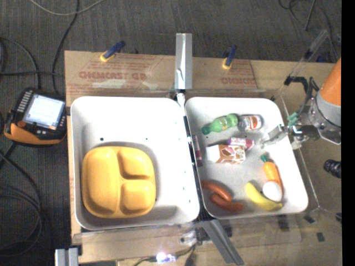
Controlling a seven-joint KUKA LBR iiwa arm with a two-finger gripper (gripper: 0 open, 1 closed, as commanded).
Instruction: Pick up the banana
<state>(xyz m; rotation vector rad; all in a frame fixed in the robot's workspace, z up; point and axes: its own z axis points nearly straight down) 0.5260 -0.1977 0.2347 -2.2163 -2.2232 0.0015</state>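
in the camera view, looking down at a slant on the worktop [77,65], the small curved yellow banana [260,197], by its look a plastic toy, lay in the right shallow white bin [299,173], near that bin's front right corner. a white egg-shaped piece [272,190] sat touching its upper side, and a small orange carrot with a green top [270,170] lay just behind that. two reddish-brown sausages [221,197] lay to the banana's left, apart from it. further back in the same bin were a green bottle [219,123], a small can [250,122] and a red and white carton [228,153]. the left shallow white bin [83,115] held a yellow divided plastic tray [118,180].

the grey arm with its orange band [333,90] reached in from the right, and the pincer [283,131] stood over the right bin's far right side, well apart from the banana and nearer the can. at this size it could not be told whether the pincer was open or closed; nothing was seen gripped in it.

as a judgement, the banana would be light, stiff and smooth-skinned, so apt to slip or roll out of a pinch along its curve. the best hold looked to be across its narrow width near the middle or the left half, away from the egg-shaped piece, which crowded the right end and could be knocked or caught in the same close. the bin wall nearby also left little room on the front side.
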